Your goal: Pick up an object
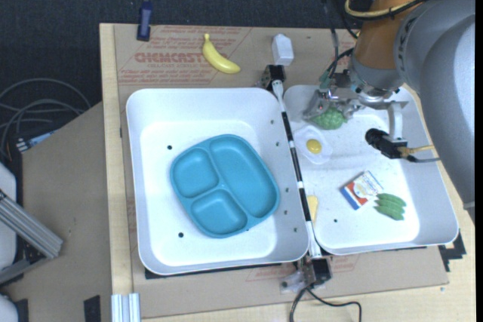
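The tool (332, 103) is seen low in the right bin's (392, 234) far-left corner, directly over a green toy (330, 118). The toy sits just at its six o'clock; whether it is gripped cannot be told.

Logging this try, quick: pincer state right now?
Pincer: down in the right bin, at a green object; open, shut or holding cannot be told.

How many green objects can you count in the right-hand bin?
2. One green, leafy-looking object sits at the bin's far left corner, right under the end effector. A second green item lies near the bin's front right. The arm may hide others.
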Motion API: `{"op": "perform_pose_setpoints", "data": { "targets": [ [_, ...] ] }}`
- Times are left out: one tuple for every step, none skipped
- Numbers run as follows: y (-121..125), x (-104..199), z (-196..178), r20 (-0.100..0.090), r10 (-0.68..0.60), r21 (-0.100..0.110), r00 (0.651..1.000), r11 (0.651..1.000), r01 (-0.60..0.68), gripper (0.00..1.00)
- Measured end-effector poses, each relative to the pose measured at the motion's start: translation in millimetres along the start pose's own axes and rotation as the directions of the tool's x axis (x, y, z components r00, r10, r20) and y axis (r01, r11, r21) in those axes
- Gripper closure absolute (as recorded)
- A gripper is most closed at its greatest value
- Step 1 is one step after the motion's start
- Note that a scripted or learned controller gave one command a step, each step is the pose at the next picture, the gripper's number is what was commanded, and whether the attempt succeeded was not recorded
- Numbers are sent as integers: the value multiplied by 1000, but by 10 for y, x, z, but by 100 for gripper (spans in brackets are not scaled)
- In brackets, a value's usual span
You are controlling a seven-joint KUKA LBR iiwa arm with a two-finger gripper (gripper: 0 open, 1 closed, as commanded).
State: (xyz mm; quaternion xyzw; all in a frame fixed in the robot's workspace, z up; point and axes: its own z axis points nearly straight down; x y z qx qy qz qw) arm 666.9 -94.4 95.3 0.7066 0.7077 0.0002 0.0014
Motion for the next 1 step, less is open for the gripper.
{"op": "perform_pose_setpoints", "data": {
  "targets": [
    [-574,672,-910,-4,0,2,1000,1000,0,100]
  ]
}}
